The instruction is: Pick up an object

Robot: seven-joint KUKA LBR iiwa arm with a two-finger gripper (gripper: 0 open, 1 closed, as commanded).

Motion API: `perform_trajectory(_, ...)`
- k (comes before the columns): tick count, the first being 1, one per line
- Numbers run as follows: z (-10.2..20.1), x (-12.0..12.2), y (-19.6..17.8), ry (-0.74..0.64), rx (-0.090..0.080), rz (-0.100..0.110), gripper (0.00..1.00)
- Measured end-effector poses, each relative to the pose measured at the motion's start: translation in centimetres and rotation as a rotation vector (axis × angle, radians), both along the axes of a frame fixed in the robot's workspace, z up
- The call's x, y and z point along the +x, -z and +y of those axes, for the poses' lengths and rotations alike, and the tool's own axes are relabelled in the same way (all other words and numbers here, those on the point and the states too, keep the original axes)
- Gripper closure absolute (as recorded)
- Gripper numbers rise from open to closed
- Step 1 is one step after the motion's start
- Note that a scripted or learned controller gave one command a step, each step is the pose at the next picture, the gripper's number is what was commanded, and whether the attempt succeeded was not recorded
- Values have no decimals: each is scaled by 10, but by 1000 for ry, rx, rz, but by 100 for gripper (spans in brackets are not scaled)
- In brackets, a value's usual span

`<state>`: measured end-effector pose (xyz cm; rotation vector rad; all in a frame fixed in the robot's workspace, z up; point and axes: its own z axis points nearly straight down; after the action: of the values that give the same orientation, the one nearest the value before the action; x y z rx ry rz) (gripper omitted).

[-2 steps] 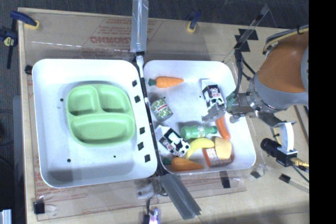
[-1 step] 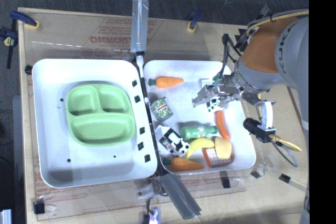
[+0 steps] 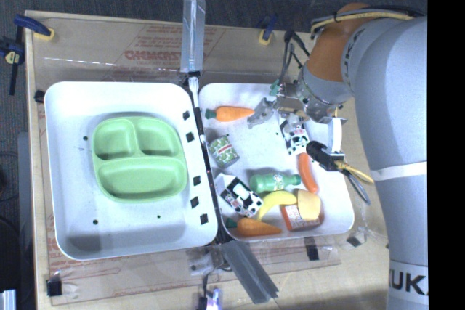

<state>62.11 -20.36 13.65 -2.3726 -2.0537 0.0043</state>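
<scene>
The grey arm with its orange band comes in from the right of the frame and bends down over the upper right part of the right white bin. Its two-finger gripper hangs there with a small black-and-white cow-patterned carton between the fingers, pinched and tilted, above the bin floor.

Below it in the same bin lie a slim orange carrot, a green plastic bottle, a yellow banana, a second cow-patterned carton, a fat orange carrot at the lower edge, and a yellow block with a red label. Another orange carrot rests near the bin's upper left corner, with a small green-and-white packet just below it (slightly tilted).

The left white bin holds a light green divided plastic tray, lying flat near its middle.
</scene>
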Motion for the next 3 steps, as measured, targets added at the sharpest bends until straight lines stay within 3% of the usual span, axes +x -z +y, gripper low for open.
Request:
perform_trajectory(1, 55, 36, 37, -144, -1, -3, 0)
perform_trajectory(2, 56, 36, 28, -152, 1, 4, 100)
perform_trajectory(3, 57, 36, 27, -153, 1, 3, 0)
